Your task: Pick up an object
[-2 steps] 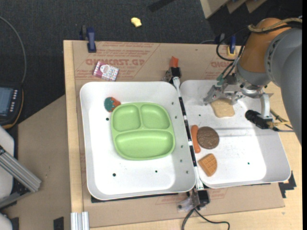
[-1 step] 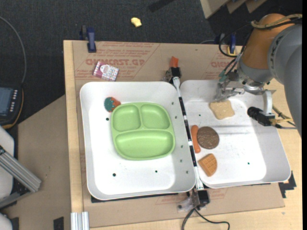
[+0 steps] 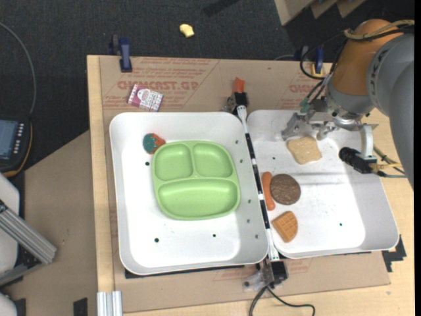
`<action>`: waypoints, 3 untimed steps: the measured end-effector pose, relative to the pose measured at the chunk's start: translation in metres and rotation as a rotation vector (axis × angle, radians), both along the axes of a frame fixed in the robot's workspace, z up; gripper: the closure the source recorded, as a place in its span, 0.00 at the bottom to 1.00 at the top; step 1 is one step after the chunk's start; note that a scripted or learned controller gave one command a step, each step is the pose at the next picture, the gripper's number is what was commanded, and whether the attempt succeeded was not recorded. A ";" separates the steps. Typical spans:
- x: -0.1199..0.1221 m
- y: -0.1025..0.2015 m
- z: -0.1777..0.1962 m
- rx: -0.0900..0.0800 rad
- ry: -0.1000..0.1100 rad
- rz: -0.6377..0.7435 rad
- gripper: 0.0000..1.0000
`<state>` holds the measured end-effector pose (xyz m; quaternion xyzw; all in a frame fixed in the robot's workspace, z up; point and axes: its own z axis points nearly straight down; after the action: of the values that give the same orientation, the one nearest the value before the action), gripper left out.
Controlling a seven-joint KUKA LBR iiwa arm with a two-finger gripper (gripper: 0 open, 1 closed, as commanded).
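My pincer [image 3: 308, 129] hangs just above the pale tan bread-shaped slice [image 3: 304, 150] (whether open or closed, I cannot tell).

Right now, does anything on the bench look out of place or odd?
A small yellow piece lies on the dark floor beyond the bench, outside both bins. A pink-patterned packet sits on the cardboard above the left bin. In the right bin, the toy foods lie loose; nothing looks spilled or damaged.

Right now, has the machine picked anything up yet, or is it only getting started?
Nothing looks lifted yet. The pincer is down in the right bin, just above the pale bread slice, which lies on the bin floor. The brown patty, waffle and hot dog lie untouched. Gripping and lifting remain.
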<state>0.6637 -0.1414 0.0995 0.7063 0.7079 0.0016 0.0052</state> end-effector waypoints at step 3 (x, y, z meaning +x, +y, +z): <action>-0.007 0.007 -0.012 0.003 0.003 -0.002 0.00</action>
<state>0.6571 -0.1346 0.0877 0.7069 0.7073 0.0016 0.0030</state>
